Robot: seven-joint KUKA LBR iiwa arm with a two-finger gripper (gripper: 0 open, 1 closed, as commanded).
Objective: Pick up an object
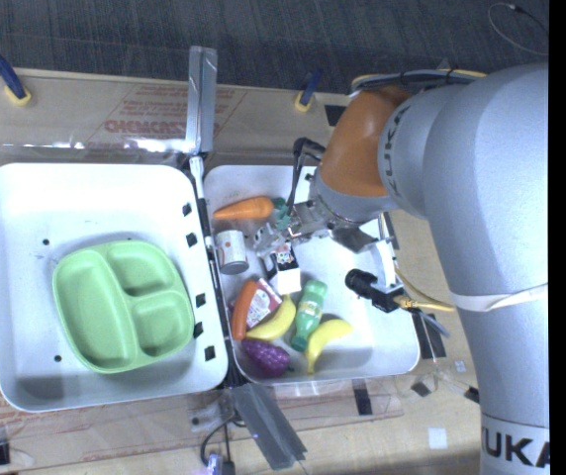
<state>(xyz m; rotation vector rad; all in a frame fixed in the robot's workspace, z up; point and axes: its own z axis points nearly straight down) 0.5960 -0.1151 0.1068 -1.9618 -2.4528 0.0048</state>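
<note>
- A robotics lab or test cell, not a home.
- A big grey industrial arm [481,226] marked KUKA reaches over the bench.
- Two white bins [26,206] sit on a board held by blue clamps [11,79].
- Toy food [288,320] and a green divided tray [125,305] serve as test items.
- Dark carpet [263,13] and loose cables [520,18] surround the setup.

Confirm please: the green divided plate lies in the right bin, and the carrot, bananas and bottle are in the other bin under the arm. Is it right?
Not quite. The camera view shows the green divided plate in the left bin. The carrot, bananas and green bottle do lie in the other bin, under the arm.
</note>
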